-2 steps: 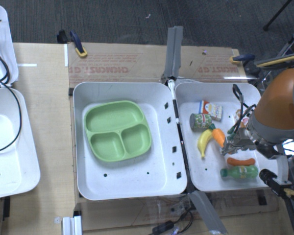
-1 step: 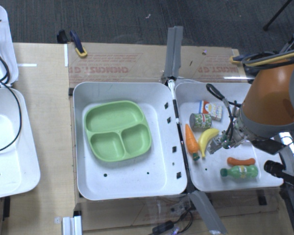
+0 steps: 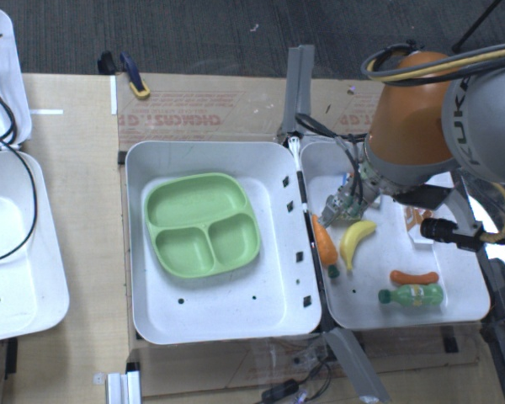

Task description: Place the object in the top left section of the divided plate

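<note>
A robotics lab: a KUKA arm (image 3: 438,116) over white bins (image 3: 215,242) on a cardboard-covered tabletop (image 3: 185,108), with loose cables (image 3: 8,124).

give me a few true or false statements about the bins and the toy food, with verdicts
1. The green divided plastic plate lies in the left white bin. True.
2. The yellow toy banana lies on the plate. False: it is in the right white bin.
3. The orange toy carrot lies beside the banana. True.
4. The small green bottle stands upright. False: it lies on its side.
5. The gripper hangs over the plate. False: over the right bin.
</note>
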